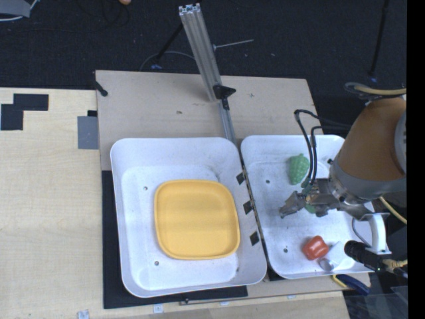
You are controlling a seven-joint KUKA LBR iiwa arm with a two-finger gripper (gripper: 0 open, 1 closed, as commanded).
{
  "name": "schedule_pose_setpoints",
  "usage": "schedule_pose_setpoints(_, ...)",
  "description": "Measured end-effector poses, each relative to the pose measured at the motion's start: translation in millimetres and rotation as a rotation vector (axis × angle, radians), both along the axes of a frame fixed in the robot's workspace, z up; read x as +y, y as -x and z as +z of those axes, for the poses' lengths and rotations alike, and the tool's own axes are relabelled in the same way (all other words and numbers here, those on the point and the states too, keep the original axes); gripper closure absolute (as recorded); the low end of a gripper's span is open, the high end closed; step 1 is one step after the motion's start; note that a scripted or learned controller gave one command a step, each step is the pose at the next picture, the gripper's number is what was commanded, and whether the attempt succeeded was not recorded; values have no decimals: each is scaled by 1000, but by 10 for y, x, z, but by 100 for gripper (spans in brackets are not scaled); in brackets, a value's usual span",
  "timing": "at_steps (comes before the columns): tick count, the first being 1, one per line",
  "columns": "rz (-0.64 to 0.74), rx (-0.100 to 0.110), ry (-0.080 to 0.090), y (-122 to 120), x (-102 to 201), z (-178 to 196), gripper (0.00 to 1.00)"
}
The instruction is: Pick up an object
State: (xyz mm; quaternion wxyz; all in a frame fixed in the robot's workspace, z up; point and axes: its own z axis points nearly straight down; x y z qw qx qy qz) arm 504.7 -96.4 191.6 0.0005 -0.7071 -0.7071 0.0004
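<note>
Jaws over right bin [279, 258] floor – spread or pressed together unclear, green object [297, 169] upright-elongated, red object [315, 247] nearby

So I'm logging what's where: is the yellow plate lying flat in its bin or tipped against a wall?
Flat. The yellow plate lies face up on the floor of the left bin, clear of the walls.
</note>
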Motion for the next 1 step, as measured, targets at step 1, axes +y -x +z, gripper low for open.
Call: schedule_pose_setpoints(1,0,4,0,17,7,-626,0)
